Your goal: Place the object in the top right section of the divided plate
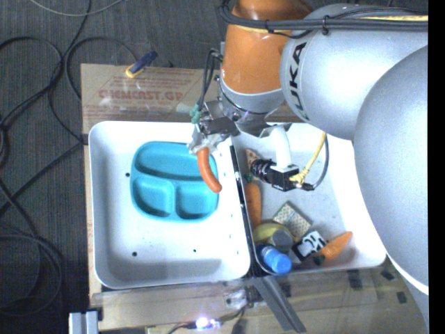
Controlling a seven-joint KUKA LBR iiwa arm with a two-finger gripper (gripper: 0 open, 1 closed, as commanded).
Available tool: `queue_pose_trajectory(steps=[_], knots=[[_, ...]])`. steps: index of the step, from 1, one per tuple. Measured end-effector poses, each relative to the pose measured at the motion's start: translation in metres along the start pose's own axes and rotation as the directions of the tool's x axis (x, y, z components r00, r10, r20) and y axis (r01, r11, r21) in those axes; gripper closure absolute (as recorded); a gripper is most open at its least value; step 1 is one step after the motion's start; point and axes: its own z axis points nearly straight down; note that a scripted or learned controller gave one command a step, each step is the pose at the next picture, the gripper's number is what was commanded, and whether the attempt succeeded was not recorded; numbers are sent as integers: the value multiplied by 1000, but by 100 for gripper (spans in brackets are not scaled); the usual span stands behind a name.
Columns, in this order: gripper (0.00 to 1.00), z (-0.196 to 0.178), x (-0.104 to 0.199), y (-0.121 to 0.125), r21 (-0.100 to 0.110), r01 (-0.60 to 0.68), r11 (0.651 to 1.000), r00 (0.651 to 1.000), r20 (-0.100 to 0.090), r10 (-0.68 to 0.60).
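The grey arm with the orange band reaches in from the right and positions the tool [203,139] above the left white bin [111,207]. The tool's fingers are closed on the upper end of a long orange-red sausage-shaped object [208,171], which hangs down at a slight tilt from the grip. Holding it by one end lets the free end lead when it is lowered into a compartment.

The light blue divided plastic plate [170,179] lies flat in the left white bin, with one wide section along its upper side and two smaller sections below. The sausage-shaped object hangs over the plate's right edge, near the upper right corner. Whether it is touching the plate cannot be determined from this angle.

The right white bin [348,207] holds the remaining items: an orange carrot-shaped piece [253,204] beside the dividing wall, a second orange piece [338,244], a blue bottle cap [278,261] and a patterned square [292,218]. They stay apart from the working area.

Judged from this position, the transport step is nearly complete; release remains.
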Motion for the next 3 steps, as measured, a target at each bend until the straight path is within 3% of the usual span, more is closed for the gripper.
queue_pose_trajectory(steps=[1,2,3], knots=[[100,49,-26,-82,-2,385,923,923,-5,-385],[100,-19,15,-97,-5,421,907,907,-4,-421],[100,-63,16,-37,-3,514,858,858,0,-514]])
